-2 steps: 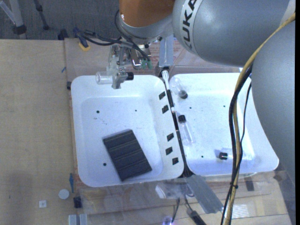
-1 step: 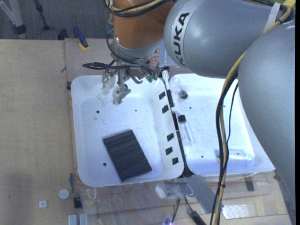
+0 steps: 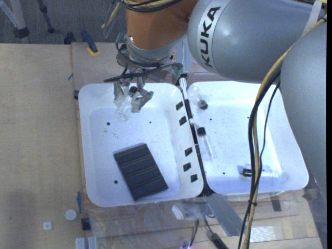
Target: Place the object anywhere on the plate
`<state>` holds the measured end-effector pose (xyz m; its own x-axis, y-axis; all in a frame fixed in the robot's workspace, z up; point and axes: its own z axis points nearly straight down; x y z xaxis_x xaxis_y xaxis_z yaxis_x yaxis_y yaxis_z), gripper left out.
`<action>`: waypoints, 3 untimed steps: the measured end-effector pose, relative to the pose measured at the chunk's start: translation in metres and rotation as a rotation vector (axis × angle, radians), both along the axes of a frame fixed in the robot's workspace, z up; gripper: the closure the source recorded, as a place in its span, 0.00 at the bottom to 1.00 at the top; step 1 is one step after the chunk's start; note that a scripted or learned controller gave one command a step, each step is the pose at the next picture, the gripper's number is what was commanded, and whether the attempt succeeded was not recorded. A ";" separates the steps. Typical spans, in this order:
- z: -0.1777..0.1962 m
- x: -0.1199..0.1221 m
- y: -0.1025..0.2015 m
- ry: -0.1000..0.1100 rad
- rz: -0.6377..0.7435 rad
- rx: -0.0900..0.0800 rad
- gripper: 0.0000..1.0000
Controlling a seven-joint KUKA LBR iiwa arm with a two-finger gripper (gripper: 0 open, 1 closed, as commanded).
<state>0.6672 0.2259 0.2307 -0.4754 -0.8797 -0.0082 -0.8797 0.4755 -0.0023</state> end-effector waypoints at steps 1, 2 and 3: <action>-0.034 -0.020 -0.014 0.003 0.450 -0.003 1.00; -0.040 -0.001 -0.005 -0.002 0.831 -0.003 1.00; -0.017 -0.030 0.001 0.000 1.182 -0.004 1.00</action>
<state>0.6374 0.2264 0.2133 0.6342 -0.7732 -0.0045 -0.7732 -0.6342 -0.0016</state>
